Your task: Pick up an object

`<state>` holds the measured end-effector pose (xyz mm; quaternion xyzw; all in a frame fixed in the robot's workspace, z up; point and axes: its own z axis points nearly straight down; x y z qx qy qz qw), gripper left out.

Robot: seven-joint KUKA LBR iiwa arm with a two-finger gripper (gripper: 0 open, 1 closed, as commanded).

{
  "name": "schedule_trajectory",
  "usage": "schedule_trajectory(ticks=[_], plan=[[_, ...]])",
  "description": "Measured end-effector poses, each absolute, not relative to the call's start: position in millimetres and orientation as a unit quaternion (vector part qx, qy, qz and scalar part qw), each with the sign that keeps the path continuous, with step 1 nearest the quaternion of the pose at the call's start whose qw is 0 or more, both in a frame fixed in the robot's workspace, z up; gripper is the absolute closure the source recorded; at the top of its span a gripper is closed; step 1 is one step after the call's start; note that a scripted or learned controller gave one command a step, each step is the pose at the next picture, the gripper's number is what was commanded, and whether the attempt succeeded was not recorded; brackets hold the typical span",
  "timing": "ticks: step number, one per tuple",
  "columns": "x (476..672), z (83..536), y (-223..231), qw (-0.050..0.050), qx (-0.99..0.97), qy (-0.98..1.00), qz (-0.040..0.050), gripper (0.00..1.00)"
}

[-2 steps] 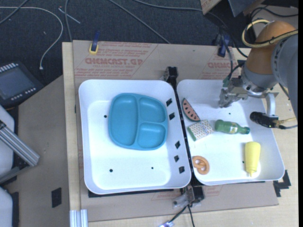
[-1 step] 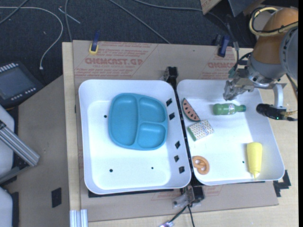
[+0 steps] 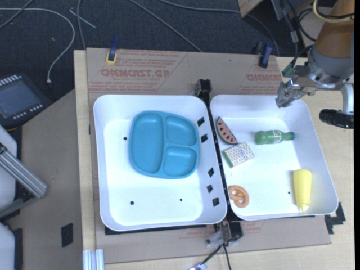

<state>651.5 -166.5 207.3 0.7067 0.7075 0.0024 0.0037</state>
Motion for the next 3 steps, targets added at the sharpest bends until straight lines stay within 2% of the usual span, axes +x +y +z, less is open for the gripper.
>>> schedule_trajectory(ticks=[1,3], plan=[[652.4,216.8,-166.4,0.001,0.707,0.708,0.0010,1.00],[637.0,221.8,-60.3,-0.002,0.705,0.709,0.0006,1.00]])
